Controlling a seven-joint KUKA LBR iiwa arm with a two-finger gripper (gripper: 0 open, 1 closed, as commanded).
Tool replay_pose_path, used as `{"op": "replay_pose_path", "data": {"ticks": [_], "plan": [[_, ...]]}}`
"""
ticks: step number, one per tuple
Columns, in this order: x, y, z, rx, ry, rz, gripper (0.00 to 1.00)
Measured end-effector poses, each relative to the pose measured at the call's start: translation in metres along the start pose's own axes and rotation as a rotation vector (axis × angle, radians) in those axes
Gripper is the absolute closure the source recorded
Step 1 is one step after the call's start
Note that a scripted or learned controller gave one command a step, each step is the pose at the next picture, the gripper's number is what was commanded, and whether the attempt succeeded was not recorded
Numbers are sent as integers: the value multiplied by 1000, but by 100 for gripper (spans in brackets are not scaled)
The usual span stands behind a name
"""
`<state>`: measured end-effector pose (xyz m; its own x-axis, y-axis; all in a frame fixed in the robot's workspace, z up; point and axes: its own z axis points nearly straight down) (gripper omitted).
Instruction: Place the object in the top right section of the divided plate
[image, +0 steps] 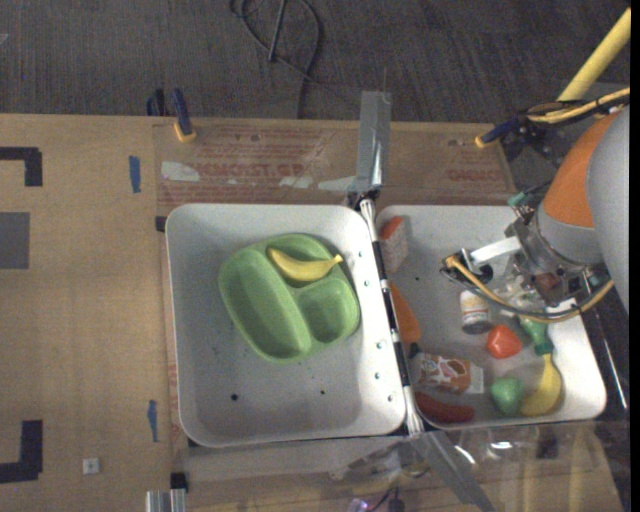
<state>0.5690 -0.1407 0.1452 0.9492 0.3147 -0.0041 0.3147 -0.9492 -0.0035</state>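
My claw (535, 285) hangs over the right bin (590, 395), well apart from the banana (303, 266) that lies in the green divided plate (275, 315) in the left bin (200, 400). Whether the claw is spread or closed I cannot tell; cables and the wrist hide its tips, and nothing shows as caught in it.

Taking the plate as the landmark: the banana rests in its upper compartment, curved along the divider ridge with its stem end pointing toward the plate's right rim. The plate sits slightly above the middle of the left bin. My claw lies far to the plate's right, beyond the metal strip where the two bins meet.

Also to the plate's right, in the right bin, lie an orange carrot-like piece (404, 315) against the bin's left wall, a small printed packet (446, 374), a dark red piece (445, 408) along the lower rim, a green piece (507, 395), a second yellow banana (544, 390), a red-orange piece (503, 342) and a small white bottle (475, 310) just beside my claw.
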Motion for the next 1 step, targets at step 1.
{"op": "replay_pose_path", "data": {"ticks": [1], "plan": [[31,-59,-53,-2,3,12,100]]}}
